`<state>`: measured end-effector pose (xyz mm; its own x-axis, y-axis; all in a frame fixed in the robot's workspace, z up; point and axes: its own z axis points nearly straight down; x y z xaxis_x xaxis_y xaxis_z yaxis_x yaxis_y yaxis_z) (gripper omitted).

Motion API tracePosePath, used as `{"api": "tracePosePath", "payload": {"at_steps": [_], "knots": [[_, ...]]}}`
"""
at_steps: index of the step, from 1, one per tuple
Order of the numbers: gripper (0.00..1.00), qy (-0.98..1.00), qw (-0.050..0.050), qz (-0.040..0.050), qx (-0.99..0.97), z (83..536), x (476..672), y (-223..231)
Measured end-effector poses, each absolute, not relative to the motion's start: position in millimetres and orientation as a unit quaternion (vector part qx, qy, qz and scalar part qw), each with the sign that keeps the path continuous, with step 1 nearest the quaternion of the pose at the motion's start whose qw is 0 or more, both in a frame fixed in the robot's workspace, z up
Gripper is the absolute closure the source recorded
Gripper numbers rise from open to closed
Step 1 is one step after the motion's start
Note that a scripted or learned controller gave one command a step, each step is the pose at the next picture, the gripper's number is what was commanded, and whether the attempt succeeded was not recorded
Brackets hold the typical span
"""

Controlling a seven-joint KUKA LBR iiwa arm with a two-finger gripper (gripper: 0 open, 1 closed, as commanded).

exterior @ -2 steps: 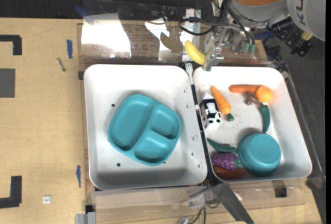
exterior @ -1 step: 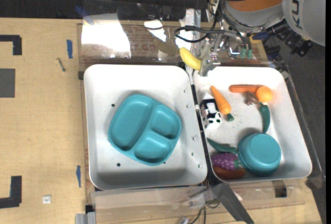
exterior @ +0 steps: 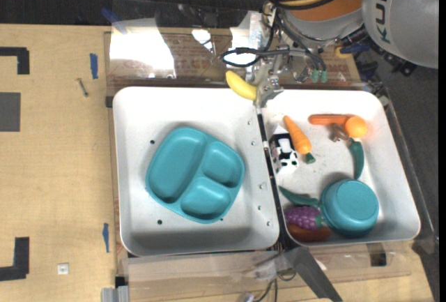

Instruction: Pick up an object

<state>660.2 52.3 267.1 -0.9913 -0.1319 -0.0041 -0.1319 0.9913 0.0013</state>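
My gripper [exterior: 267, 90] hangs over the back rim where the two white bins meet, under the orange band of the arm. A yellow banana [exterior: 240, 86] lies right beside it on the left, at the back edge of the left bin [exterior: 132, 126]; whether they touch I cannot tell. In the right bin [exterior: 390, 154] lie an orange carrot [exterior: 298, 137], an orange sausage [exterior: 326, 120], an orange fruit [exterior: 356, 127], a small black-and-white item [exterior: 282, 152], a teal pot [exterior: 350, 206] and purple grapes [exterior: 306, 218].
A teal divided plate [exterior: 197, 174] fills the middle of the left bin. A teal utensil [exterior: 358, 158] lies near the pot. Cables and clutter [exterior: 244, 56] sit behind the bins. The wooden bench [exterior: 49, 154] stretches to the left.
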Motion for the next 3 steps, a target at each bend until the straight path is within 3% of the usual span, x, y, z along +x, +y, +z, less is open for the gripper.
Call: {"api": "tracePosePath", "payload": {"at_steps": [1,2,3], "knots": [[1.00,0.998,0.003,0.0013,-0.062,267.6,574.0,84.5],[1.00,0.995,0.004,0.0001,-0.101,272.1,649.2,47.8],[1.00,0.999,0.003,0.0006,-0.037,272.1,603.9,37.0]]}}
